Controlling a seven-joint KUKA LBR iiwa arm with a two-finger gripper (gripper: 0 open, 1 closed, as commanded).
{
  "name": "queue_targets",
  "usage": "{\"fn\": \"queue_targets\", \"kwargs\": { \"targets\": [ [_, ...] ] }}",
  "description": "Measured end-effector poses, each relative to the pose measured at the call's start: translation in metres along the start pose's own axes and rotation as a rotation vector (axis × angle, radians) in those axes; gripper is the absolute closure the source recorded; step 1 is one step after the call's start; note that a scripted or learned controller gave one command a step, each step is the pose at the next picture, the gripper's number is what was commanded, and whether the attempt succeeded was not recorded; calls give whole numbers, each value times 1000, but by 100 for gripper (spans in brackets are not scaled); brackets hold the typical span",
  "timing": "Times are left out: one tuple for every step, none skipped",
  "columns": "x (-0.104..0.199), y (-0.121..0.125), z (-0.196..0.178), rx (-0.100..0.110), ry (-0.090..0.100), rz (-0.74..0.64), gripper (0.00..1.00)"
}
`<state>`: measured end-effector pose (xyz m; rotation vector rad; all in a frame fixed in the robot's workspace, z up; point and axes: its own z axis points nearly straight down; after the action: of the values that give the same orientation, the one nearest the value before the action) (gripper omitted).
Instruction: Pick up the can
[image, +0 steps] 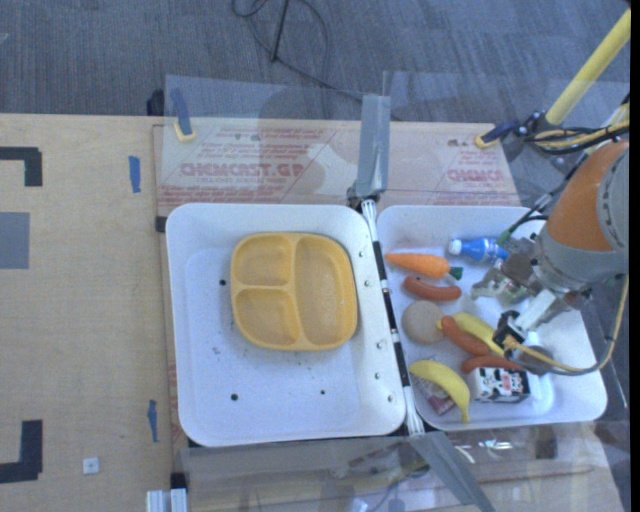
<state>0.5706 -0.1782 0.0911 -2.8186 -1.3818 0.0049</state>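
Note:
A small can (500, 384) with a white, black and red label lies on its side near the front of the right bin (575, 400). My gripper (493, 287) hangs over the middle of that bin, behind the can and apart from it, just in front of a blue bottle (476, 247). Nothing shows held in the gripper. The grey wrist and orange band reach in from the right.
The right bin is crowded: a carrot (420, 264), a brown sausage (432, 290), a round tan piece (422, 322), an orange-red sausage (464, 336) and a banana (446, 383) beside the can. The left bin (200, 400) holds a yellow divided plate (293, 290).

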Motion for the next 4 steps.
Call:
{"fn": "queue_targets", "kwargs": {
  "targets": [
    [-1,1,-7,3,-1,1,100],
    [76,30,-123,0,-2,141,100],
    [76,30,-123,1,-2,141,0],
    [23,-6,0,1,0,147,0]
  ]
}}
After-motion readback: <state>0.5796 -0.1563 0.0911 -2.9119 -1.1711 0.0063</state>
